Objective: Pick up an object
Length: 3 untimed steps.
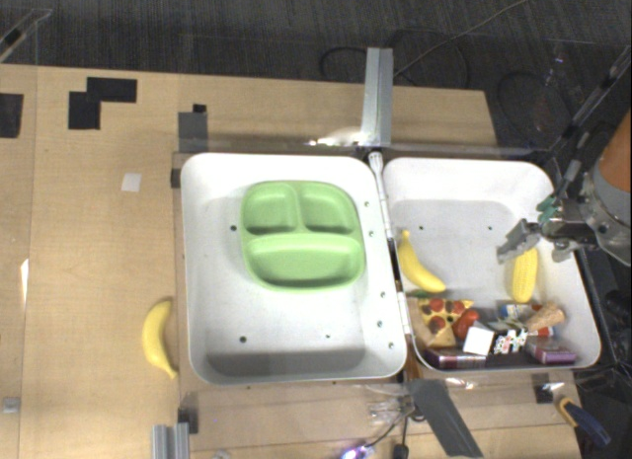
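My gripper (539, 247) hangs over the right side of the right bin (464, 191), its two grey fingers spread apart, open. Just below it lies a yellow corn cob (525, 274), its upper end near the fingertips but not clamped between them. A banana (417, 265) rests against the bin's left wall. Along the bin's front edge sit a pizza slice (442, 317), a white block (479, 341), a purple marker (449, 356) and several small toys (533, 334).
The left bin (212, 250) holds a green divided plate (301, 233). A second banana (158, 337) lies on the wooden bench left of that bin. A metal post (378, 92) stands behind the wall between the bins.
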Available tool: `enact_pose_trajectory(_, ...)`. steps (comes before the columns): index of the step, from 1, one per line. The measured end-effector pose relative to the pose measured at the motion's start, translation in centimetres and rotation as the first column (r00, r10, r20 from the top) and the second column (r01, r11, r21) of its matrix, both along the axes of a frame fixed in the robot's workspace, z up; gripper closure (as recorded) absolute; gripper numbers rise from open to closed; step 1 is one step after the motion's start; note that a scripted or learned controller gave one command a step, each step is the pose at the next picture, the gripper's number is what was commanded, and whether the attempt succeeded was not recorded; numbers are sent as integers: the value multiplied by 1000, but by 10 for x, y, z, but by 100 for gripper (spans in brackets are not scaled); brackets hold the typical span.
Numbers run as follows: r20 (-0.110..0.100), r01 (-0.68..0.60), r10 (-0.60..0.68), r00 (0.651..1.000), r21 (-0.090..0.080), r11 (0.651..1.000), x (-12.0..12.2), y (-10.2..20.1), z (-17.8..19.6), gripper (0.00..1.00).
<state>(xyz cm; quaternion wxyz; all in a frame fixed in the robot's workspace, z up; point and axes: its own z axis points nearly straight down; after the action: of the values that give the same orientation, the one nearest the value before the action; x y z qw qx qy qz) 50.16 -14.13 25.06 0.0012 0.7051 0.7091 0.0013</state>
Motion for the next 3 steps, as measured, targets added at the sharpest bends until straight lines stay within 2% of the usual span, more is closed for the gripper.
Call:
enact_pose_trajectory(1, 4, -158, 158, 987, -2, 987, 0, 39, 48, 0)
enact_pose_trajectory(2, 2, -348, 348, 938, -2, 938, 57, 78, 2, 0)
enact_pose_trajectory(3, 2, -487, 487, 873, -3, 873, 114, 41, -64, 0)
